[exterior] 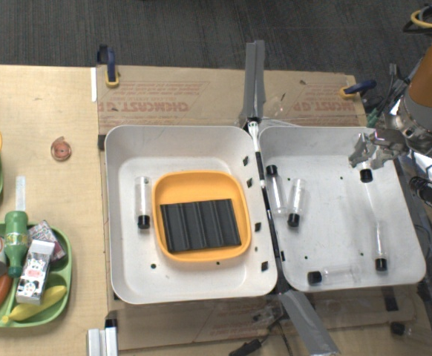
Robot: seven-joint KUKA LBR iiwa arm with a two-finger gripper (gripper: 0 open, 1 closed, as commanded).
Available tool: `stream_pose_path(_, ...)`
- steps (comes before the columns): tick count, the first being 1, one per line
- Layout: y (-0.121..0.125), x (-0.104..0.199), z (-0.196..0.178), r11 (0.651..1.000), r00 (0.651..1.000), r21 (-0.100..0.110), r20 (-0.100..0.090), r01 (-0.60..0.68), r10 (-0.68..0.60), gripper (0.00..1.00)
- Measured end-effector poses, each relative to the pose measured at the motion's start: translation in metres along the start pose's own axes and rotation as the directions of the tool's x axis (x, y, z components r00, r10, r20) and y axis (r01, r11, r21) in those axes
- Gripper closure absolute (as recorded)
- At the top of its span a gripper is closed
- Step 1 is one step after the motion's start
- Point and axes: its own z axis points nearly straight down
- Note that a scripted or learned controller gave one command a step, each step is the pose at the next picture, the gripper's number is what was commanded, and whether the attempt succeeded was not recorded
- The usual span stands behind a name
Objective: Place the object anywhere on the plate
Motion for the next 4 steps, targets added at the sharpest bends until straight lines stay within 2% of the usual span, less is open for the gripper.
stream_pose_path(1,0.051,0.011,0.008,0.998,0.998,-0.001,0.001,0.067,-0.067,1.0)
stream_pose_path(2,0.065,-0.017,-0.008,0.975,0.975,-0.004,0.001,0.224,-0.224,1.0)
stream_pose_path(3,0.068,-0.042,-0.039,0.93,0.93,-0.004,0.002,0.367,-0.367,1.0)
stream_pose_path(4,0.069,-0.041,-0.107,0.819,0.819,-0.004,0.003,0.574,-0.574,1.0)
